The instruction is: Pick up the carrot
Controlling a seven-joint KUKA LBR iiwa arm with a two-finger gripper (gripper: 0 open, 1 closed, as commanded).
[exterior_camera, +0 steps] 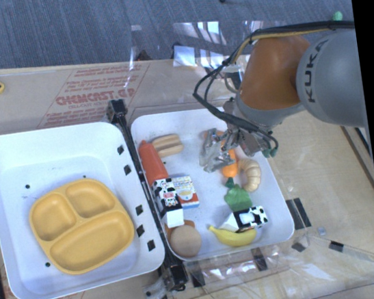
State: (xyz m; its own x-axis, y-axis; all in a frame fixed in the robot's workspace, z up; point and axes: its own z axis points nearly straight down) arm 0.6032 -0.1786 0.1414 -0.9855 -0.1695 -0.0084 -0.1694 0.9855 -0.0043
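Observation:
The carrot [229, 171] is a small orange piece with a green leafy top [236, 196]. It lies in the right bin [277, 202], right of its middle, against a tan croissant [251, 173]. My gripper [219, 150] hangs low over the carrot's upper end and hides part of it. The metal of the gripper touches or nearly touches the orange part. The arm's orange band [270, 75] sits above and to the right of it.
The right bin also holds a long red sausage [152, 164], a bun [167, 143], two small cartons [176, 195], a brown egg [185, 241], a banana [232, 236] and a cow-patterned carton [249, 218]. A yellow divided plate [80, 226] lies in the left bin [8, 156].

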